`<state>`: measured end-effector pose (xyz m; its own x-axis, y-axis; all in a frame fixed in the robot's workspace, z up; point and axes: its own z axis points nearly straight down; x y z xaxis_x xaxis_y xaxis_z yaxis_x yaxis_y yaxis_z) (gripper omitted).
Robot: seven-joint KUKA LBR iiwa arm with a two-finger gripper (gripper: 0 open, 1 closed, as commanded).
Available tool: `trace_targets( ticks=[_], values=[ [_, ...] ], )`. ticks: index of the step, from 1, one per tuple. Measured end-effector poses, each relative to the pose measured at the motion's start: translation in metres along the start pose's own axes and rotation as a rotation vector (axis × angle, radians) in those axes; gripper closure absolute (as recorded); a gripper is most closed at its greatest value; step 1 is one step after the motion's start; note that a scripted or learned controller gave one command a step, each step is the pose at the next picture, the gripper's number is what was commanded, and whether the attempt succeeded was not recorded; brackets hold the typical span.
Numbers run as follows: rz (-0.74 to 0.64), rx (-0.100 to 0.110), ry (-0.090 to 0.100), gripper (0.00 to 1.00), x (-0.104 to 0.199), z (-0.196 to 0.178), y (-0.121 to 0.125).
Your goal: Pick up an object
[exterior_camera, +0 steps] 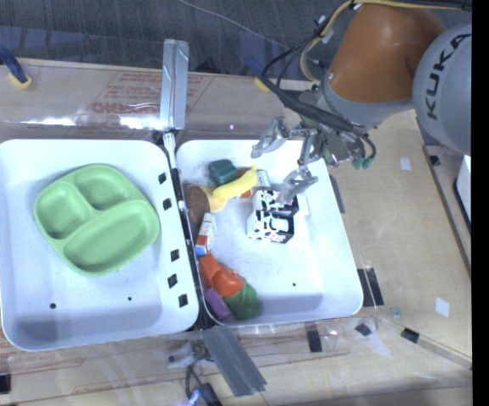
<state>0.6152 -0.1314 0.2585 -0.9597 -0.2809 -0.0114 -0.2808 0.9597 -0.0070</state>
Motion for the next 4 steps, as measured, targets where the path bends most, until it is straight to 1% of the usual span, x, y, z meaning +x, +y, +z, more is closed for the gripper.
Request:
trace_targets(
  ticks=[1, 2, 3, 4],
  values=[
    [-0.147, -0.011, 0.015, 0.00, 0.029, 0.107, 0.009],
    [-0.275, -0.001, 0.002, 0.00, -0.022, 0.161, 0.030],
    [-0.506, -0.005, 0.006, 0.00, 0.046, 0.091, -0.018],
    [-0.574, -0.013, 0.009, 0.00, 0.048, 0.167, 0.006]
  ],
)
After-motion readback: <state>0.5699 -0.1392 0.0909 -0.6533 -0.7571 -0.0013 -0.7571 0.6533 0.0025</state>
